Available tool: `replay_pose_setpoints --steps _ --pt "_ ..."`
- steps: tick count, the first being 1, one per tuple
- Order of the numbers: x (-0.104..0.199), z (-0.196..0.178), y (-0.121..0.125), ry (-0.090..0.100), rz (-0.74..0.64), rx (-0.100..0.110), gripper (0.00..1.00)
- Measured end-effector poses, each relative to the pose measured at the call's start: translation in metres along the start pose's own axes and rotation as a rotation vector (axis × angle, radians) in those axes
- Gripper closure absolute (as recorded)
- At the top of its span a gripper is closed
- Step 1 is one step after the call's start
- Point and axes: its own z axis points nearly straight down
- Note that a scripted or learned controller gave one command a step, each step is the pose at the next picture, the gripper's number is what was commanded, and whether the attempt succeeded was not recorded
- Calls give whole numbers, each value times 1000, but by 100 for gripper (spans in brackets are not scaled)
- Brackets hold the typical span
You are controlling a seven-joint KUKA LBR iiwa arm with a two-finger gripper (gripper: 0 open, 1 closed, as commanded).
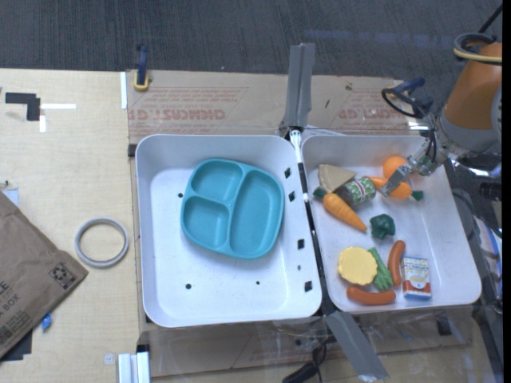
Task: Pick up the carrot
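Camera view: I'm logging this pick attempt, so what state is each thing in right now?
Carrot: lying flat in the right bin, not gripped.
Hand: low over the orange fruit at the bin's far side, away from the carrot.
Blue plate: flat in the left bin, nothing in its compartments.
Small carton: lying flat.
Tape ring: flat on the bench.

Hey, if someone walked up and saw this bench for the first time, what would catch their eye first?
Probably the teal divided plate, alone in the left bin. Next, the bright clutter of toy food in the right bin: the carrot near its left side, an orange at the back. The arm's tool hovers right beside that orange.
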Motion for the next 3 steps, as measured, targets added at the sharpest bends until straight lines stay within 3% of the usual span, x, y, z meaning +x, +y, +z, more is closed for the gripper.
replay_pose_setpoints --steps 1,2,3 --pt "-1 -11 1 -4 0 -3 100" --pt "16 -111 -15 1 392 2 100" --pt "21 -160 -32 0 217 2 100"
